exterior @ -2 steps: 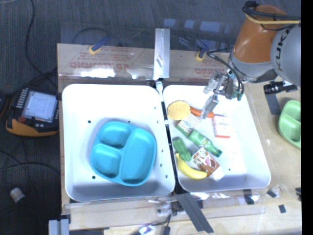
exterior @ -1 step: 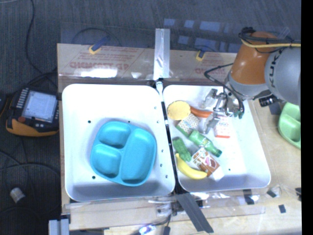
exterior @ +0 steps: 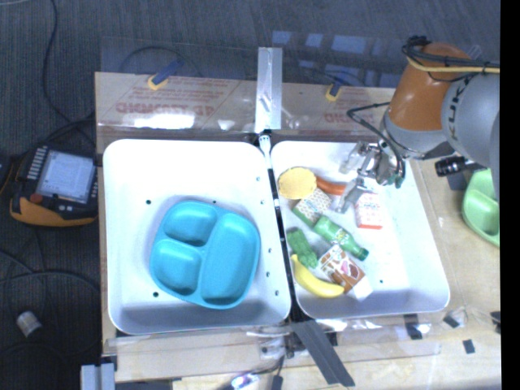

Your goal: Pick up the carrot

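Nearest the camera, front of the right bin: a banana lies along the front wall, with a small brown-and-white packet resting against its right end. Just behind them, a dark green vegetable sits close to the divider between the two bins.

Left bin: holds a blue divided plate, three compartments, sitting front of centre.

Mid right bin: a green bottle-shaped item lies on a diagonal, and a pale patterned packet touches its upper-left end. To the right, a white carton with red print lies flat, apart from the pile.

Rear of right bin: a yellow round item sits near the divider. The carrot lies just beside it to the right, an orange sliver, partly hidden by my tooling.

My gripper is low over the rear of the right bin, directly at the carrot's right end and near the carton's top edge. Cannot tell how wide it is set, nor whether it touches the carrot; the metal parts blur together from this angle.

Farthest: my orange band and grey link above the bin's rear right corner. A handheld pendant lies on the floor to the left.
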